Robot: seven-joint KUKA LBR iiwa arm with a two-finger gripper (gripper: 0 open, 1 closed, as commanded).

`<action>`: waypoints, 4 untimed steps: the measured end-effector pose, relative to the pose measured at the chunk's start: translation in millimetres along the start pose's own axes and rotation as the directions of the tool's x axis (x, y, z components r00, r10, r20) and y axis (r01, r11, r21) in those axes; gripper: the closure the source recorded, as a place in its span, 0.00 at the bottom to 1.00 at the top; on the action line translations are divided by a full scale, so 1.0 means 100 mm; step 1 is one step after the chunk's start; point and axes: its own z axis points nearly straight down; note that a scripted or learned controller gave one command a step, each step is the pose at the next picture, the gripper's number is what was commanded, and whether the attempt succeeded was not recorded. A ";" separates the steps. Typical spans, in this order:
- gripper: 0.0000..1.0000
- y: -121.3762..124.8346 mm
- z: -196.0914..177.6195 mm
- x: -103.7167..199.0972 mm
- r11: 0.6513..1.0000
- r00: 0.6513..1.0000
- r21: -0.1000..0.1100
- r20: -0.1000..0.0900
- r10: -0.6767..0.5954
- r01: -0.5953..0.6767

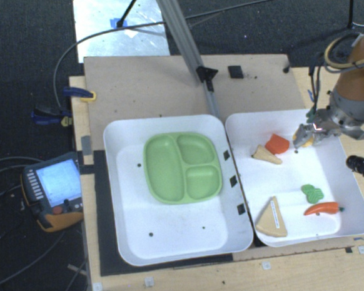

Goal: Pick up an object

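The gripper hangs low over the right bin. Just left of it lies an orange block touching a tan wedge; a green divided plate sits farther left.

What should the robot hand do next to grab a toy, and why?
Probably slide a little left and lower onto the orange block. The gripper sits just right of that block in the right bin and has nothing between its fingers that can be seen. The block is the nearest toy; the green piece and the carrot lie farther away.
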 end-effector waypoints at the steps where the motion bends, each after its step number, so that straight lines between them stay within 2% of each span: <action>1: 1.00 0.07 -0.48 -0.07 1.000 1.000 0.000 0.001 0.000 0.000; 2: 1.00 0.08 -0.73 -0.07 1.000 1.000 0.002 0.000 -0.001 0.001; 3: 1.00 -0.12 -0.64 0.46 1.000 1.000 0.008 -0.003 -0.002 0.002; 4: 1.00 -0.32 -0.75 0.97 1.000 1.000 0.006 -0.004 -0.002 0.002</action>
